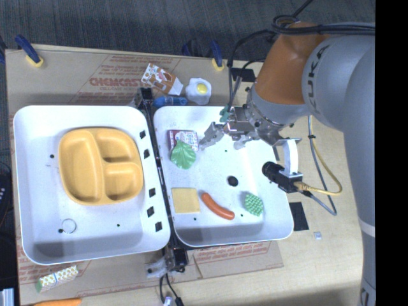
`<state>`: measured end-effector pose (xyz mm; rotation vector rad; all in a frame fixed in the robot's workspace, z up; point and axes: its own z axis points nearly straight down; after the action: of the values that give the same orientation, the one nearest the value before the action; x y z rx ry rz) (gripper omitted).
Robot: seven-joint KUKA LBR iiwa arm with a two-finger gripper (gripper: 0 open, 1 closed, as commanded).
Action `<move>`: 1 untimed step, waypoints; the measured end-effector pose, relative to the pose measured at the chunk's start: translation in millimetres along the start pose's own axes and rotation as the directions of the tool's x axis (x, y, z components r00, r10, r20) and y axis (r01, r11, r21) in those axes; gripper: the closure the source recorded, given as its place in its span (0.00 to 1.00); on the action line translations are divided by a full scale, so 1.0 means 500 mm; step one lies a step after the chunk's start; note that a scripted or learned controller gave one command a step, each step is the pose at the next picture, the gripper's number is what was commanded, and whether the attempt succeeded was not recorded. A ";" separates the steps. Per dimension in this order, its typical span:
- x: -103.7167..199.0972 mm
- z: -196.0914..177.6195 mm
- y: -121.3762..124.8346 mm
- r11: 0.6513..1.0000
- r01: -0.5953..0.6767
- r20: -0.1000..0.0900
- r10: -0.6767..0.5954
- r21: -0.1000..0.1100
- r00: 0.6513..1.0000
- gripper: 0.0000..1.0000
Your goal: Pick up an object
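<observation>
Your gripper (pixel 222 135) hangs with jaws apart and nothing between them over the right bin (pixel 274 229) near its back edge, so you are at the approach: lower onto the leaf (pixel 183 155) just beside, then close.

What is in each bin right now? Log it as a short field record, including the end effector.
left bin: yellow divided tray
right bin: green leaf toy, yellow cheese slice, orange sausage, green textured piece, small packet
end effector: over the right bin's upper part, holding nothing visible
behind bins: fried egg toy
</observation>
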<state>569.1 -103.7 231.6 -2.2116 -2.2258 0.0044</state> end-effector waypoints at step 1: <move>-0.056 0.173 -0.107 0.986 0.166 -0.001 -0.166 0.001 0.986 0.00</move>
<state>515.3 -131.9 145.4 -2.0179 -2.4012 0.0045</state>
